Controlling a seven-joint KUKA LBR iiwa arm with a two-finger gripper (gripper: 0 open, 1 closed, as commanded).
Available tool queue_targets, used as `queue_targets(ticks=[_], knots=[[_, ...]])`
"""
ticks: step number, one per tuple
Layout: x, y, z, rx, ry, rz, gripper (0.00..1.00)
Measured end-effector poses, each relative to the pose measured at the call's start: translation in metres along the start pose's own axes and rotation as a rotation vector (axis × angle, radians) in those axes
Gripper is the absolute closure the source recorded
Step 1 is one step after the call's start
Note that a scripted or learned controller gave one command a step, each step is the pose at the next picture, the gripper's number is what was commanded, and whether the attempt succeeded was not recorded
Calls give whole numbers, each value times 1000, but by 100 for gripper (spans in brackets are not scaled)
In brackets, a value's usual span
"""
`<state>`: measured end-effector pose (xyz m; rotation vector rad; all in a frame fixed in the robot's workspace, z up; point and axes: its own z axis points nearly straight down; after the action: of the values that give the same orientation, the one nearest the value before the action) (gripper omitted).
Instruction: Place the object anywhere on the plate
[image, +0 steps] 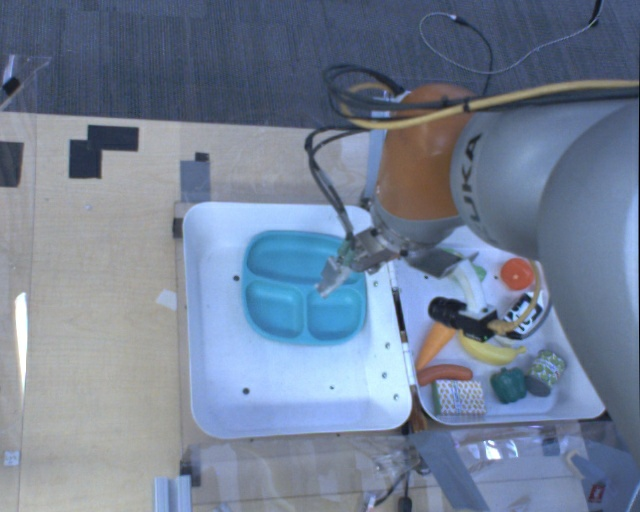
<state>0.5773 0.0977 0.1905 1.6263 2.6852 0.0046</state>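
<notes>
A blue plate (300, 285) with three compartments lies in the left white bin (220, 330), toward its back. My gripper (333, 276) hangs over the plate's right side, above the ridge between the large back compartment and the front right one. It points down and to the left. I see no object clearly in it. The grey arm with its orange band (425, 160) reaches in from the right, across the wall between the bins.
The right bin (580, 405) holds several small items: a carrot (433, 345), a banana (490, 350), a red ball (516, 272), a sausage (445, 374), a patterned box (460, 397), a green piece (508, 385) and a black tool (460, 315). Bare bin floor lies in front of the plate.
</notes>
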Motion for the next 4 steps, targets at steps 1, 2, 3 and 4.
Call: queue_targets(ticks=[1,2,3,4], knots=[[-27,-49,-73,-3,-3,-68,0],[44,-79,6,2,1,-88,0],[42,-78,-5,-4,-1,-87,100],[54,-74,11,2,1,-72,100]])
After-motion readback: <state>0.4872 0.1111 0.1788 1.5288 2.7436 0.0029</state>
